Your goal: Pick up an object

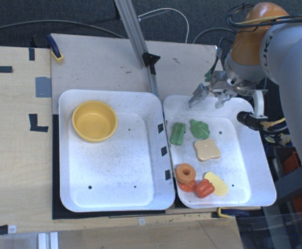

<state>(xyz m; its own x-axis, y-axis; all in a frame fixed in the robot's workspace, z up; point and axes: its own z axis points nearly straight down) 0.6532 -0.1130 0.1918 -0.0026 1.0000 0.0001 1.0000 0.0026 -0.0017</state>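
Observation:
My gripper (pixel 209 97) hangs open over the far edge of the right bin (pixel 254 183), nothing between its two fingers. Below it in that bin lie a green pod-shaped toy (pixel 177 133) and a green leafy toy (pixel 199 129), then a tan slice of toast (pixel 207 150). Nearer the front sit a brown doughnut (pixel 185 173), a red pepper (pixel 203 189) and a yellow piece (pixel 218 185). The green toys lie a little in front of the fingers, apart from them.
A yellow bowl (pixel 94 120) stands in the far left corner of the left bin (pixel 114 191). A slanted metal pole (pixel 135 32) ends at a black clamp behind the bins. Cables and a black fitting (pixel 250 120) hang at the right bin's right side.

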